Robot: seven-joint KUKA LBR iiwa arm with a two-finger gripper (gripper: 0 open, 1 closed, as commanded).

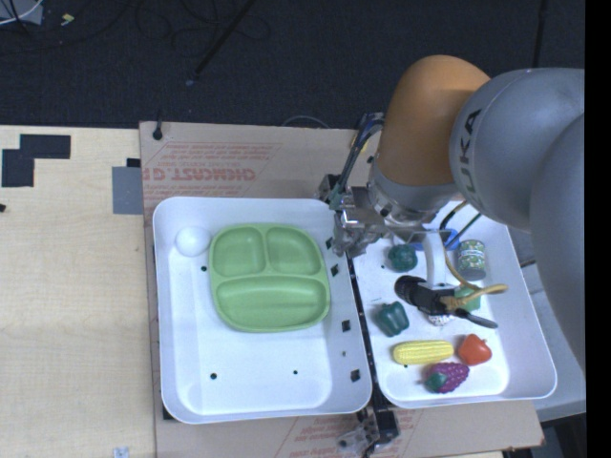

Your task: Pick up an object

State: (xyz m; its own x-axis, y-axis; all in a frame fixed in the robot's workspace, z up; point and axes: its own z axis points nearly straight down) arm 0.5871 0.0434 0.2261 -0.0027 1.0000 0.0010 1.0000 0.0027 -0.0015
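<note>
Pincer (pixel 355 225) hovers over the divide between the two white bins (pixel 248 370) toward the bench's far edge, clenched or released I cannot tell, nothing visibly lifted, so the pick lies ahead, a green toy (pixel 402 256) waiting just beside it in the right-side bin (pixel 523 351).

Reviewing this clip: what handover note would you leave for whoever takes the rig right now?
Gripper: low over the wall between the two bins, near their far end; nothing seen in its grasp.
Right bin: green pepper, corn, red toy, purple grapes, all lying loose.
Left bin: green divided plate, white ball at its far corner.
Done: no object picked yet.
Left: move over one object, grasp it, lift it.
</note>
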